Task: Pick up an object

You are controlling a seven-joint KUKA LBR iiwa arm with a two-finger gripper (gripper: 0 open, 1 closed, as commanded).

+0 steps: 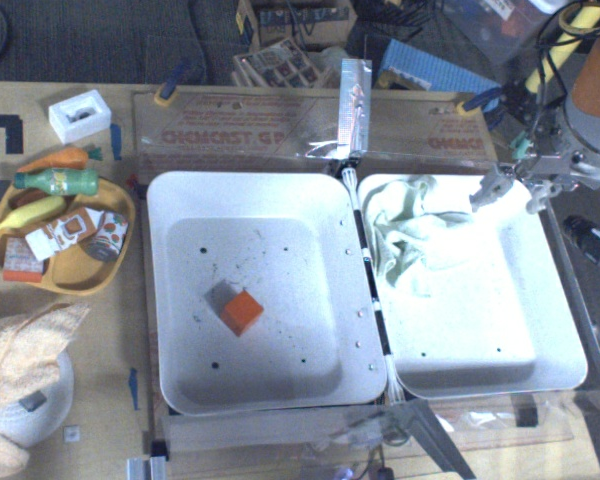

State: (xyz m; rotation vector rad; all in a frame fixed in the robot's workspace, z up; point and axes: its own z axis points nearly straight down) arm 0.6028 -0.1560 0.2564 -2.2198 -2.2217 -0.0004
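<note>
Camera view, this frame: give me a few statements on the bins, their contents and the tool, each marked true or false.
1. An orange block lies in the left bin. True.
2. A pale green cloth lies in the right bin. True.
3. The tool hangs over the left bin. False: it is at the right bin's far right corner.
4. The block sits between the tool's fingers. False: it lies on the bin floor, far from the tool.
5. The cloth is folded flat. False: it is crumpled.

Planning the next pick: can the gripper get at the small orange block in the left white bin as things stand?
Probably yes. The small orange block lies alone on the left white bin's floor with open space above; the gripper sits over the right white bin.
</note>
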